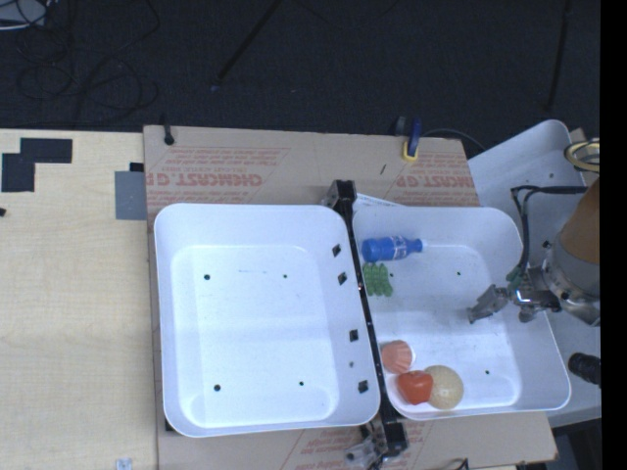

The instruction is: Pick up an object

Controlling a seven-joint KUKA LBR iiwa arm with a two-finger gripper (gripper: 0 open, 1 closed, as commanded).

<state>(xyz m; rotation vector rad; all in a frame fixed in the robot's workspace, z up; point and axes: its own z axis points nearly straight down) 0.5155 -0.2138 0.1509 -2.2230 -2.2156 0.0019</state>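
Small blue plastic bottle lies on its side at the right white bin's far left; judged light, rigid, slippery, best gripped across its body; grey two-finger claw hangs nearby, spread, empty.

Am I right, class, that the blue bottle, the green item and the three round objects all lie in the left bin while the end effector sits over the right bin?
Not quite. The camera view shows the blue bottle, green item and three round objects in the right bin, not the left. The end effector does sit over the right bin.
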